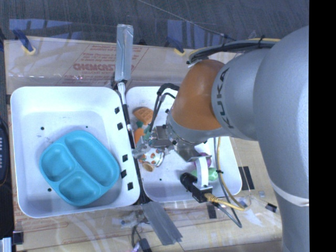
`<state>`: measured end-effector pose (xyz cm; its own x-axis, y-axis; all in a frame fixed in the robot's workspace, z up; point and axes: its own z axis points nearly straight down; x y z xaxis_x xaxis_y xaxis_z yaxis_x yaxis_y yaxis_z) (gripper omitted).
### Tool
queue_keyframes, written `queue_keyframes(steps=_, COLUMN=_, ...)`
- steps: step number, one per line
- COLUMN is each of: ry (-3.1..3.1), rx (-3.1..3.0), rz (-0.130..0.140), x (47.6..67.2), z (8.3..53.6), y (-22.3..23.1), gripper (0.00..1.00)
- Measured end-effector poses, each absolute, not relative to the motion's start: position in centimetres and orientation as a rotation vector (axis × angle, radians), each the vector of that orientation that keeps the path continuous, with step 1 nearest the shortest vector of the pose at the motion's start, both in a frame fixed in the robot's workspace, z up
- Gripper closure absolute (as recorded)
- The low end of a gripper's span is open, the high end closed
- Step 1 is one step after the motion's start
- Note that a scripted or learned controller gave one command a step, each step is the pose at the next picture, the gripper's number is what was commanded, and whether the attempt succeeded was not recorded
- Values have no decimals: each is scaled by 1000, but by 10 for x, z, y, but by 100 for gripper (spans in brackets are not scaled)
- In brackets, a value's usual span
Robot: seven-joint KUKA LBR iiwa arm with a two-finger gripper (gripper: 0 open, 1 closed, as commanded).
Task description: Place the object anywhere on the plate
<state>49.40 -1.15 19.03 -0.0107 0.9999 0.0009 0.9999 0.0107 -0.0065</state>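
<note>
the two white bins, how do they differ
The left bin holds one blue divided plate; the right bin holds several small items. The arm hangs over the right bin, while the left bin lies uncovered. Both are shallow, white and side by side.

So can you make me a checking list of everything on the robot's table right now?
Surface: a bench with two white bins side by side, the left bin and the right bin.
Job's things: a blue plate with three sections lies in the left bin, nothing on it. Small orange objects lie in the right bin near the divider.
Clutter: a green and white item sits in the right bin, partly hidden by the arm.
Tool: the tool is low in the right bin among small bits; its grip is too hidden to judge.
Cables: a yellow cable and black cables run along the arm.
Surroundings: dark floor behind the bench.
</note>
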Motion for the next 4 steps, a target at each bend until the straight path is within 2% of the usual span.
queue_keyframes(steps=1, ry=-2232, rx=-2203, rz=8, x=475, z=193, y=48, gripper=100)
queue_keyframes(steps=2, ry=-2232, rx=-2203, rz=9, x=477, z=203, y=47, gripper=100)
queue_keyframes(steps=3, ry=-2228, rx=-2208, rz=9, x=475, z=190, y=72, gripper=100)
queue_keyframes(steps=4, ry=-2227, rx=-2210, rz=8, x=476, z=190, y=72, gripper=0)
